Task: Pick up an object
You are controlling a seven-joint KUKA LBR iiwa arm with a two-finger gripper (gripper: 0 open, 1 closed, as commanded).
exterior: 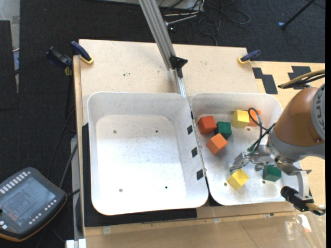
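Observation:
The right bin (269, 203) holds several small cubes. A red-orange cube (207, 123), a dark green cube (224, 128) and an orange cube (217, 143) cluster near its left wall. One yellow cube (241, 118) lies at the back, with a bit of an orange piece (255, 117) behind it. Another yellow cube (238, 179) and a green cube (271, 173) sit near the front. My gripper (243, 161) hangs low over the bin floor, just above the front yellow cube and left of the front green cube. I see nothing held in it.
The left bin (98, 138) stands beside the right one, sharing a middle wall (194, 138). A metal pole (158, 25) slants in from the back. The arm's orange band (297, 125) covers the right bin's right side. A teach pendant (26, 203) lies off the bench at lower left.

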